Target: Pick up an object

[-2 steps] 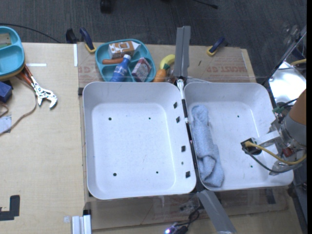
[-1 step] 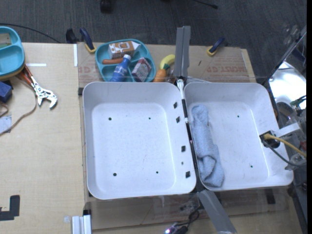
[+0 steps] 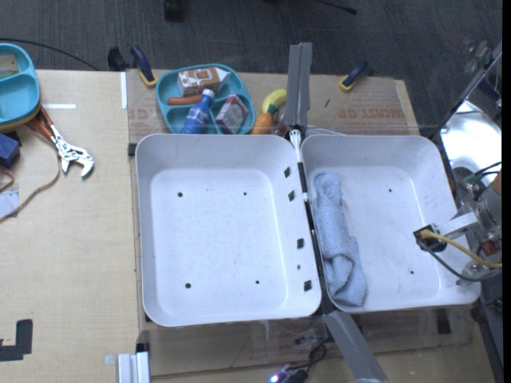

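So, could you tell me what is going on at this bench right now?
A grey robot arm reaches in from the right, its wrist end over the right edge of the right-hand shallow white bin. A crumpled pale blue-grey cloth lies along that bin's left side, apart from the arm. The cloth has not been picked up yet.
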